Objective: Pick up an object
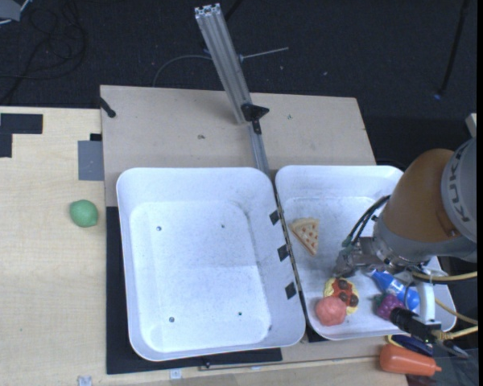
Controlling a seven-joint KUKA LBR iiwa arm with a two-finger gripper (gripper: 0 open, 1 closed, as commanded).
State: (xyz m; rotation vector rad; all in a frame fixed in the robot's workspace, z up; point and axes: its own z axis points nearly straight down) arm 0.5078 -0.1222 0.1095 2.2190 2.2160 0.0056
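Observation:
The right bin [338, 185] holds a tan waffle-patterned wedge [306, 235], a pink-red ball [331, 310], a yellow and red toy [343, 289], a blue piece [394, 286] and a purple piece [388, 305]. My gripper [351, 264] hangs low over the bin's lower middle, just above the yellow and red toy and right of the wedge. The arm's orange band [419, 207] covers the bin's right side.
The left bin [193, 264] sits beside the right one, joined by black clips [283, 252]. A green ball [84, 213] lies on the bench far left. An orange object [407, 361] rests below the right bin. A metal rail [229, 63] slants at the back.

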